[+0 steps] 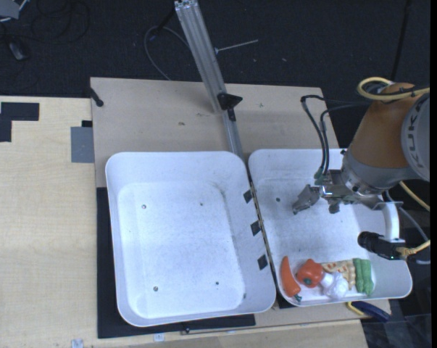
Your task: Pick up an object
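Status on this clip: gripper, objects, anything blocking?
Gripper over right bin, nothing between fingers. Objects clustered at bin's near edge, untouched. No obstruction seen.

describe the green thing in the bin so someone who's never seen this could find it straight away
Start at the right bin, the one under the gripper. Follow it down to the near edge, where a small cluster of objects sits. The green object is at the far right end of that cluster, an upright oblong piece beside a white lump; the others nearby are orange, red or pale.
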